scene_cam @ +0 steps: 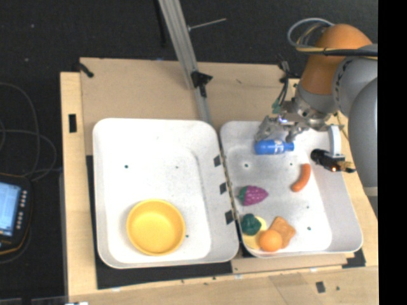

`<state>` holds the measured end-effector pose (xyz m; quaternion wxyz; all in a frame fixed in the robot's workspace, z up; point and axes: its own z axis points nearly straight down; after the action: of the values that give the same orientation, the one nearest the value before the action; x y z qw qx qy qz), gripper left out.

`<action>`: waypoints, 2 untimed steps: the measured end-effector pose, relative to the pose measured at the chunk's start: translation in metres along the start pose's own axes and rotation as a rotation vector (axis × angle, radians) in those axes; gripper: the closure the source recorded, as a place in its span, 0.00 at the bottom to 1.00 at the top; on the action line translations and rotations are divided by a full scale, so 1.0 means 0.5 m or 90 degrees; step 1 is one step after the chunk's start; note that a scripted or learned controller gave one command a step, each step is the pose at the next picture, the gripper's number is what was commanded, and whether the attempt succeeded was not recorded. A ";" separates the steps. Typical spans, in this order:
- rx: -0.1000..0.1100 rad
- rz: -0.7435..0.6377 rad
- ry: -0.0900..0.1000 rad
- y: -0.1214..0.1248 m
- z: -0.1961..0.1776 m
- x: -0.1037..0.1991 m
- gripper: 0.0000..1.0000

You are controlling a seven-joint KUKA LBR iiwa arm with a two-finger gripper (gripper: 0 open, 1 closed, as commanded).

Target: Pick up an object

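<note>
My gripper (277,135) hangs over the far part of the right bin (331,234), its fingers spread apart. A blue cylinder with a white end (274,147) lies just below the fingertips, on the bin floor as far as I can tell. Also in this bin are an orange sausage shape (301,177), a purple berry-like toy (253,194), a green toy (250,223), an orange ball (270,241) and a tan piece (284,227).
A yellow bowl (155,226) sits in the near part of the left bin (127,145). A slanted metal pole (183,43) stands behind the bins. The small toys cluster at the right bin's near left corner.
</note>
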<state>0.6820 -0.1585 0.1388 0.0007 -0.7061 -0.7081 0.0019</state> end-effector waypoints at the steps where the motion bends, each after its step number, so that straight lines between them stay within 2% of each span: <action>1: -0.003 -0.001 -0.001 0.001 0.075 -0.002 0.00; 2: -0.006 -0.002 -0.003 0.003 0.050 -0.004 1.00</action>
<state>0.6836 -0.1606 0.1140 -0.0040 -0.7048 -0.7094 0.0004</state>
